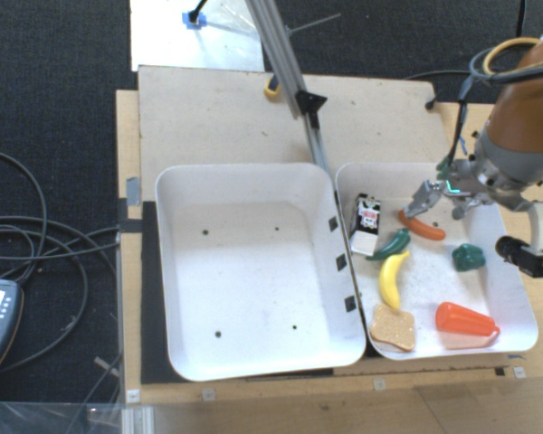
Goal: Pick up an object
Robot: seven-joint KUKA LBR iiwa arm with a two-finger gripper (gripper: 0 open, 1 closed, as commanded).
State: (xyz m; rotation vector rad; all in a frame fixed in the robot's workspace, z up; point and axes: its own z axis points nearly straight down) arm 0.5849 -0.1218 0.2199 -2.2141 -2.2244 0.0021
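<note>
The right bin (516, 319) holds several toy foods. An orange-red sausage (423, 227) lies near its back, with a green pepper (391, 244) and a yellow banana (394, 278) just in front of it. A slice of bread (393, 329) and an orange carrot-like piece (464, 320) rest at the front. A dark green piece (468, 257) sits at the right, and a small black-and-white carton (368, 214) leans at the left wall. My gripper (443, 203) hangs over the bin's back, just above the sausage, open with nothing between its fingers.
The left bin (244, 174) stands beside the right one, and a slanted metal pole (285, 52) comes down to the gap between them. Black clips line the shared wall. Cables and a pendant lie on the floor at the left.
</note>
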